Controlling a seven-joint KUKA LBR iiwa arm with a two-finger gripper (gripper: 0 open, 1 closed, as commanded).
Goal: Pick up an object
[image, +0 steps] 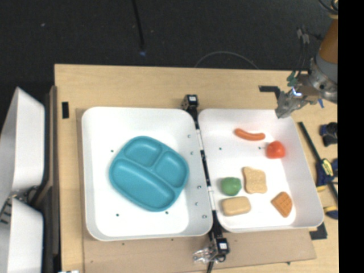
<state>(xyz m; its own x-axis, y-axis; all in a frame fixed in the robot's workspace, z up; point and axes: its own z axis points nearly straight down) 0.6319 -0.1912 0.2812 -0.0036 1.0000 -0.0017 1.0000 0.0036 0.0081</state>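
The right bin (296,218) holds several toy foods. An orange sausage (249,134) lies near its back. A red tomato (276,149) sits just right of it. Lower down are a green ball (230,186), a tan cracker (255,180), a beige bread roll (235,206) and an orange waffle piece (282,203). My gripper (284,109) hangs above the bin's back right corner, apart from all of them. The arm comes in from the upper right, its orange band (329,41) at the view's edge.
The left bin (94,169) bears a teal divided plate (149,172). A black clip (190,102) sits at the back of the seam between the bins, another clip (213,249) at the front. Blue and yellow tools (327,166) lie on the bench right of the bins.
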